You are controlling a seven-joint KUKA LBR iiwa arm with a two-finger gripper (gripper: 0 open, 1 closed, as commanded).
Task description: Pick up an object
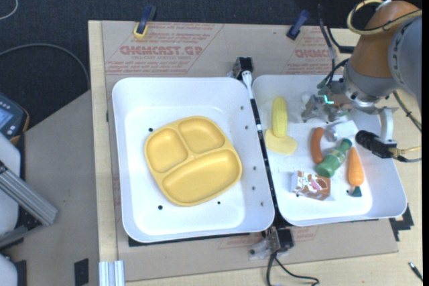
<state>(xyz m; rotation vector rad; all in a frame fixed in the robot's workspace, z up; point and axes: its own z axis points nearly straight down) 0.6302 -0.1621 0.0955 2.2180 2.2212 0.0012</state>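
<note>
Camera view, contents listed from the gripper outward.

Gripper (326, 109): low over the upper part of the right bin (385, 205), hanging from the grey arm with its orange band (375, 43). Metal parts spread above the bin floor; whether it is open or closed cannot be told. Nothing is seen between its parts.

Sausage (316, 145): orange-red, just below the gripper, lying lengthwise.

Green bottle (334, 158): tilted, touching the sausage's right side.

Carrot (355, 169): orange, green tip toward the bin's lower edge, just right of the bottle.

Snack packet (312, 185): red and white, near the lower rim, below the sausage.

Corn cob (279, 115): yellow, upright along the bin's left side, well left of the gripper.

Yellow piece (281, 143): flat, pale, just below the corn and touching it.

Left bin (127, 144): holds a yellow divided plate (193, 159), three compartments, set near the middle.

Bench board (167, 47): brown, printed red lettering, blue clamps at its far edge.
</note>
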